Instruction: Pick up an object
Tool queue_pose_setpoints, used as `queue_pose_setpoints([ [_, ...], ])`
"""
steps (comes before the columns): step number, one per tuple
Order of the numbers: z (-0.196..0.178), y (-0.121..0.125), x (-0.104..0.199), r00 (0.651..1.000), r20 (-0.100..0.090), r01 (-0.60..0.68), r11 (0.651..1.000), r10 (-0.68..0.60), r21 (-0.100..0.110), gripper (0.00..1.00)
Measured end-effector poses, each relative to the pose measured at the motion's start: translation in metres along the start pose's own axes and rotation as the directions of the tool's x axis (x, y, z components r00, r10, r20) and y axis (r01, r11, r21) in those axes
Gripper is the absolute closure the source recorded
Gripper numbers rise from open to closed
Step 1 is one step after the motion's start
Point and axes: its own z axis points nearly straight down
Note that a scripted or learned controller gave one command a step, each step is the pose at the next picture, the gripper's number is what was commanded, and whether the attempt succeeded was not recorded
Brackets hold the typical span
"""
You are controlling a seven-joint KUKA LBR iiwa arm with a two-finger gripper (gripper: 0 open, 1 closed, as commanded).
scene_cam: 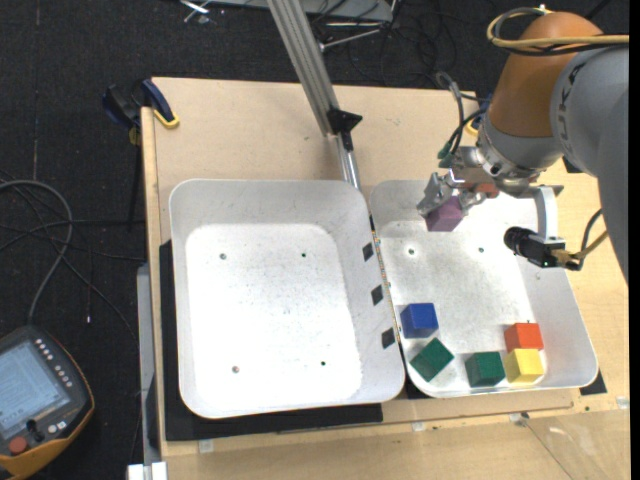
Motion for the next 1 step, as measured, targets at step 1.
queue_pose_setpoints([
  [1,0.0056,-0.0472,0.0713,1.000,-0.001,-0.001,1.000,0.001,0.014,1.00],
])
